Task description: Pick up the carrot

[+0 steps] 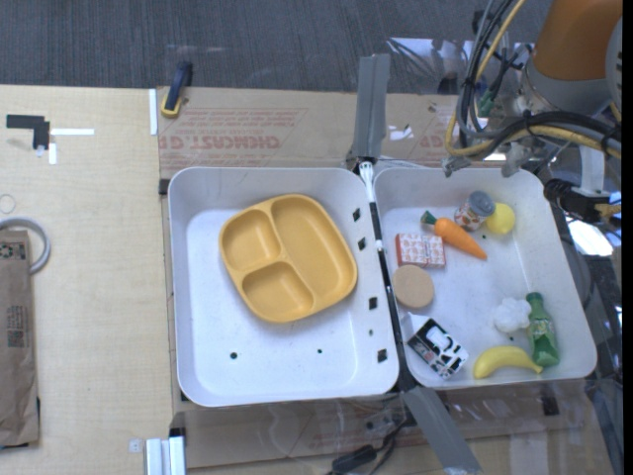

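The carrot (458,236) is orange with a green top and lies slanted in the upper middle of the right bin (574,295). Its green end points to the upper left. A small grey-capped jar (477,210) and a yellow lemon (500,219) lie just above and to its right. The arm's orange band (584,18) and grey wrist hang over the bin's top right corner, above the carrot and apart from it, with cables draped around them.
The right bin also holds a red-and-white box (420,250), a tan disc (413,287), a black-and-white object (436,348), a banana (506,362), a green bottle (540,329) and a white lump (511,314). A yellow divided plate (287,257) lies in the left bin (198,364).
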Controlling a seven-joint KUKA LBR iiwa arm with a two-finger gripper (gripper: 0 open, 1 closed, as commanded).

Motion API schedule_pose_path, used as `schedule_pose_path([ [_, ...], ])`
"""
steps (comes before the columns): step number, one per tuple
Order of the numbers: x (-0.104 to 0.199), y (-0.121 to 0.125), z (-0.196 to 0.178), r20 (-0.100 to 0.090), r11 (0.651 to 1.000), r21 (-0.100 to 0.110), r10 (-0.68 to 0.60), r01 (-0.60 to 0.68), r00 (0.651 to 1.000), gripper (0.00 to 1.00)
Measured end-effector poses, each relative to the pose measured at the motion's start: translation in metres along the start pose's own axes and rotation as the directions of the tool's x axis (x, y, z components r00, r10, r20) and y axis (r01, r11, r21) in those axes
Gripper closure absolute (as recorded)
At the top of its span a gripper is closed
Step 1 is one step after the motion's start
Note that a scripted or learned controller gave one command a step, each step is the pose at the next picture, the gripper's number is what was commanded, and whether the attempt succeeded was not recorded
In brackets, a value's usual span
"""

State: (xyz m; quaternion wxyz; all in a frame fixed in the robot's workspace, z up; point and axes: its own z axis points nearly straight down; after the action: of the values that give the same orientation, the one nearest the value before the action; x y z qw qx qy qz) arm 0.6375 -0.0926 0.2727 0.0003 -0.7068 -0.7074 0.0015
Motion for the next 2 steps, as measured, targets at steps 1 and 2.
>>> schedule_pose_path([
  [1, -0.048, -0.027, 0.125, -0.001, 0.993, 0.0, -0.121, 0.121, 0.993, 0.0],
  [2, -0.046, -0.023, 0.181, -0.001, 0.936, -0.002, 0.351, -0.351, 0.936, 0.0],
])
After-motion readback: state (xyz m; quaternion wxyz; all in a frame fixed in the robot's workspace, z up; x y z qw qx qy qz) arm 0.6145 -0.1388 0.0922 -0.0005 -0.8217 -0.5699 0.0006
